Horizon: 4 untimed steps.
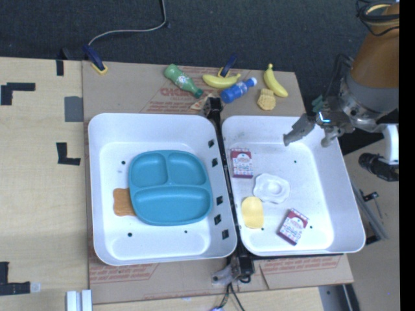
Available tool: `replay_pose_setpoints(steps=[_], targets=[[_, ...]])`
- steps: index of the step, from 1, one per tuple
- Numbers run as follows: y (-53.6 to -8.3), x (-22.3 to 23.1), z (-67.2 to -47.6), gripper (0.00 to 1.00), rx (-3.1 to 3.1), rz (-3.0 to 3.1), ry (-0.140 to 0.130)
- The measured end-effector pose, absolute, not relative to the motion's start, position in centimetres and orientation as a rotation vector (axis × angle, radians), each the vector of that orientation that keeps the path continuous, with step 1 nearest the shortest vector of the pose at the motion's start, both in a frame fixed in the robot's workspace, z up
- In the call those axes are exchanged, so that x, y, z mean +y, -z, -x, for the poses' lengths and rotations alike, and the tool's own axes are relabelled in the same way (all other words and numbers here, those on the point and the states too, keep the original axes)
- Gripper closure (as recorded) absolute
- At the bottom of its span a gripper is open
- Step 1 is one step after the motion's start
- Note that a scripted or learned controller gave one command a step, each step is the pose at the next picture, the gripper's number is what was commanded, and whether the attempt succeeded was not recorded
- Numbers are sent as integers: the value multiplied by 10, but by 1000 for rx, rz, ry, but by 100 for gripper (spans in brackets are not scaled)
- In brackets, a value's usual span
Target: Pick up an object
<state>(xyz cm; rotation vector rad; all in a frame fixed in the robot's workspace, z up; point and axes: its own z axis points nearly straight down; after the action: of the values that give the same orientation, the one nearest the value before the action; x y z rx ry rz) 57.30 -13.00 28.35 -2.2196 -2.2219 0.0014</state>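
Note:
The right bin (324, 173) holds a red-and-white carton (241, 162), a white cup-like piece (270, 188), a yellow rounded item (252, 212) and a second red carton (292, 226) near the front. My gripper (313, 132) hangs over the bin's far right part, fingers spread apart with nothing between them. It is well clear of all the items, which lie to its left and nearer the front.
The left bin (104, 173) holds a blue divided plate (170, 186) with an orange piece (122, 202) at its left edge. Behind the bins lie a green bottle (182, 80), two bananas (222, 80), a blue bottle (238, 89) and a yellow item (266, 99).

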Motion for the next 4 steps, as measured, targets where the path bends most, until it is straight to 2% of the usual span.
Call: replay_pose_setpoints(steps=[1,2,3,4], targets=[[-180,-109,-554,0,-2220,2219,-3],[-87,-103,-580,0,-2226,2222,4],[-87,-121,-525,0,-2225,2226,3],[-103,-121,-531,100,-2241,2237,21]])
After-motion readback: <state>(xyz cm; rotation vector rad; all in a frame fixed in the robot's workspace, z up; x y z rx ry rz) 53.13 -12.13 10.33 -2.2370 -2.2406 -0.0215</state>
